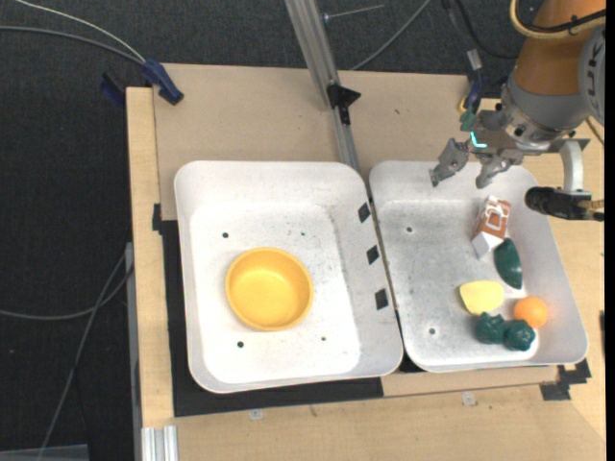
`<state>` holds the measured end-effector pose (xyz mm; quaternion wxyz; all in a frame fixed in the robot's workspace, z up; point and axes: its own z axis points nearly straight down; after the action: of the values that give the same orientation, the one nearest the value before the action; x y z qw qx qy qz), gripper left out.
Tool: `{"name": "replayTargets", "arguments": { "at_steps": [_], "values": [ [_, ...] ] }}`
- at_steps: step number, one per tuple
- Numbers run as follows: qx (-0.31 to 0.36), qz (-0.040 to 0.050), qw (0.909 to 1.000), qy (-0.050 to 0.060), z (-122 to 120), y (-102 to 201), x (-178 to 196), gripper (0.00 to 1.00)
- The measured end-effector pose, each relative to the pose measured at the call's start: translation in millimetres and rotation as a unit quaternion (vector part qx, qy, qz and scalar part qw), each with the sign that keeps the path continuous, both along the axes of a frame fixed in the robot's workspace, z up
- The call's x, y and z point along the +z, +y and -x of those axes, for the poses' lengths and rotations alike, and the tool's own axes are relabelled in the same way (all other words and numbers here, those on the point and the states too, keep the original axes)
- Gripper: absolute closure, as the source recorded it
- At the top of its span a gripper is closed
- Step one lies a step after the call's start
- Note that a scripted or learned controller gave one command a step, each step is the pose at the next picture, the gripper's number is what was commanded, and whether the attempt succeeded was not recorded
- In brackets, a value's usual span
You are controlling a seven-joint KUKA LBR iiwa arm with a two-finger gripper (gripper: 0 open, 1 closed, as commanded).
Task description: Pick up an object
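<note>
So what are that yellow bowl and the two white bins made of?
The yellow bowl looks like smooth moulded plastic: even colour, a soft sheen on its rim. The left bin and right bin look like thin formed plastic with rounded corners and a matt, finely speckled surface, though painted metal can't be ruled out.

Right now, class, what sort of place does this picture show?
Probably a robot lab test bench: a robot arm with its gripper open above two white bins, toy food, and loose cables.
</note>
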<state>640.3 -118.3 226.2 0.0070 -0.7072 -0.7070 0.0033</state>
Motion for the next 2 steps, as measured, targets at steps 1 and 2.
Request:
{"name": "replayTargets", "arguments": {
  "at_steps": [1, 2],
  "values": [
    [0.0, 0.0003, 1.0, -0.003, -1.4, -0.1, 3.6, 0.0],
    [0.001, 0.0002, 1.0, 0.001, -3.5, 10.8, -49.0, 0.0]
  ]
}}
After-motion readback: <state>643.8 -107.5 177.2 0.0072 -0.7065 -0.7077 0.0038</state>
